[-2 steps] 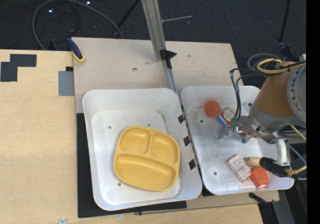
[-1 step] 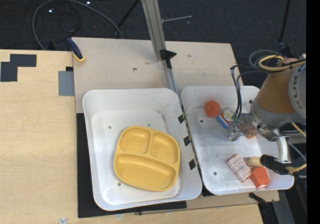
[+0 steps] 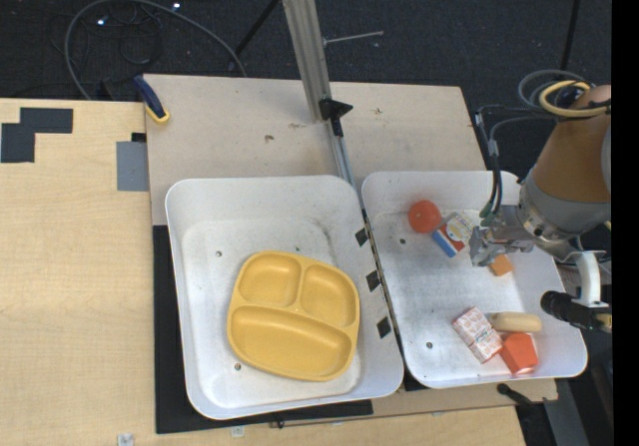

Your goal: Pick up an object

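Since the claw sits low over the right bin, these notes run outward from it.

Nearest object: a small orange block (image 3: 501,265) lies on the bin floor just beside the claw (image 3: 486,252), on its near side — likely the piece being gone after, though nothing shows it held.

Claw: grey, down among the clutter of the right bin (image 3: 419,359); whether it is apart or together I cannot tell, since the wrist hides the tips from above.

Beside it: a blue-and-white packet (image 3: 453,234) lies just to the claw's far-left side, and a red ball (image 3: 424,216) sits a little beyond that.

Toward the front rim: a red-and-white carton (image 3: 477,332), a tan stick-shaped piece (image 3: 516,322) and an orange-red cup (image 3: 519,352) lie together, well apart from the claw.

Why so placed: my guess is that the objects lie loose and scattered so any one can be reached from above; the arm (image 3: 572,170) comes in over the bin's right rim for that.

Other bin: the left bin (image 3: 190,234), well to the claw's left, holds a yellow divided plate (image 3: 295,314).

Surface: both bins rest on a pale wooden bench (image 3: 240,115), with a lighter board (image 3: 70,264) further left.

Room: a metal post (image 3: 305,45) stands behind the bins — dark floor and loose cables (image 3: 120,20) beyond.
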Action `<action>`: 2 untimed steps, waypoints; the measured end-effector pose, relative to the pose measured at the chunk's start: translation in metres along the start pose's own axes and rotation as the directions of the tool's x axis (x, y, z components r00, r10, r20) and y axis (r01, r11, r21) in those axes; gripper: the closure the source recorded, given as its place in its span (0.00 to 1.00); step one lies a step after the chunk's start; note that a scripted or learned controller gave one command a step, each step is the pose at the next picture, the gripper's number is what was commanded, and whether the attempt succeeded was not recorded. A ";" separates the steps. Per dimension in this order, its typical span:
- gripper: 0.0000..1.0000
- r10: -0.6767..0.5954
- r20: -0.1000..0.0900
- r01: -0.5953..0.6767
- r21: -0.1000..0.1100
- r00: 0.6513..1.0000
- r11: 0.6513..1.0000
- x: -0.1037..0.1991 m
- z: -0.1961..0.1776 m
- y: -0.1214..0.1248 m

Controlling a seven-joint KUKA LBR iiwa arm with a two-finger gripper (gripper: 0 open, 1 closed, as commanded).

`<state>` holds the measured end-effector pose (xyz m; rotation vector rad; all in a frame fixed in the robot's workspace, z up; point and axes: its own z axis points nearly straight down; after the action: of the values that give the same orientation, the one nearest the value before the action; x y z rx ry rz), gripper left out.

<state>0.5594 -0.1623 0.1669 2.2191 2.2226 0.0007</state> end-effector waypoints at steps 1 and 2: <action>1.00 0.004 0.001 -0.004 -0.002 1.000 1.000 -0.008 -0.048 -0.005; 1.00 -0.001 0.001 0.001 -0.004 1.000 1.000 -0.001 -0.107 -0.004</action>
<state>0.5554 -0.1630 0.2743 2.2158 2.2213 0.0038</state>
